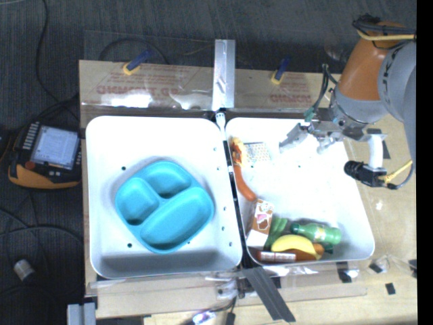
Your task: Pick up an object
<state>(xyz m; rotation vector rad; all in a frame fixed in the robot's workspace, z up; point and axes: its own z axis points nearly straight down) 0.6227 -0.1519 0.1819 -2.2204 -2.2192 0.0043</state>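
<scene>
My gripper (308, 139) hangs over the far part of the right bin (352, 195), open, with nothing between its two spread fingers. Left of it, a small patterned packet (256, 153) lies on the bin floor. A long orange piece (241, 173) runs along the bin's left wall. At the near edge is a pile: a small carton (261, 221), a green bottle (316, 233), a yellow banana (296, 243) and a red item (278, 256). The gripper is well apart from the pile.
The left bin (101, 154) holds a blue divided tray (164, 204). A metal post (224, 73) stands behind the wall between the bins. A black camera unit (365, 171) juts from the wrist at the right. A handheld device (47, 151) lies off the bench, left.
</scene>
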